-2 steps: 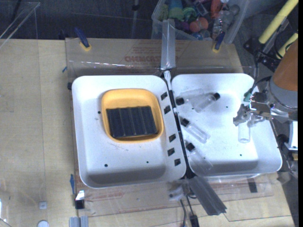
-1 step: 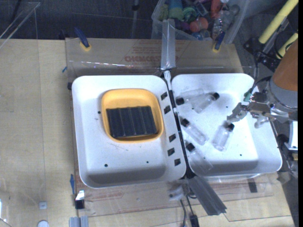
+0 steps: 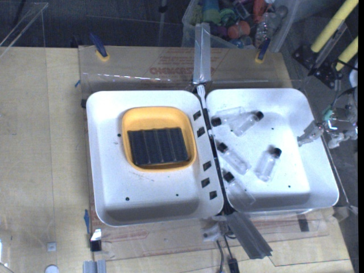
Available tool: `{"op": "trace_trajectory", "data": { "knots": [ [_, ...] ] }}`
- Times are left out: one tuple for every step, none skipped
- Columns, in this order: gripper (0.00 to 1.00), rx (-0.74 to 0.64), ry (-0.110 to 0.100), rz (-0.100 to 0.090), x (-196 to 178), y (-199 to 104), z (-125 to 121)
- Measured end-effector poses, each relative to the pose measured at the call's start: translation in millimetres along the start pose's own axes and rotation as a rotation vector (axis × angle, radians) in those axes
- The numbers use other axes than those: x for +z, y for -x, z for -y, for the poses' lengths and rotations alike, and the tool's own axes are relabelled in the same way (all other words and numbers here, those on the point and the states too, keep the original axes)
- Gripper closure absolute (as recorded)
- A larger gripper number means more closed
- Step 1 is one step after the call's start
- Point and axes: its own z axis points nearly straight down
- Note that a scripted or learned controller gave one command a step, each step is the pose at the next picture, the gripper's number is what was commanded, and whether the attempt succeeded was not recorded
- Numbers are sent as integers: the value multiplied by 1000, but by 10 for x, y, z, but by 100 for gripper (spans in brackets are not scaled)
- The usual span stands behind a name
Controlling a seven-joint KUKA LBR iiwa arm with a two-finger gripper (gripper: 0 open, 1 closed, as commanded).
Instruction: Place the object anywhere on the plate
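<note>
A yellow square plate (image 3: 132, 122) lies in the left bin (image 3: 108, 192). A dark ribbed rectangular object (image 3: 158, 146) rests flat on the plate's middle. Several clear plastic bottles with black caps lie in the right bin (image 3: 296, 189): one (image 3: 243, 121) near the back, one (image 3: 266, 164) in the middle, one (image 3: 233, 159) beside the divider. My gripper (image 3: 316, 131) hangs over the right bin's right rim, far from the plate and apart from the bottles. Nothing shows in its grasp.
A ridge with black clips (image 3: 206, 152) divides the two bins. A clear tub of colourful toys (image 3: 239, 7) stands behind the bins. A metal bracket (image 3: 250, 240) juts out at the front between the bins.
</note>
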Motion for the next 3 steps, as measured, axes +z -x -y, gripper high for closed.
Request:
{"op": "trace_trajectory", "data": {
  "knots": [
    [0, -27, 0, 0, -360, 66, 94],
    [0, -21, 1, 0, -801, 135, 328],
    [0, 76, 1, 1, -1062, 116, 73]
  ]
}}
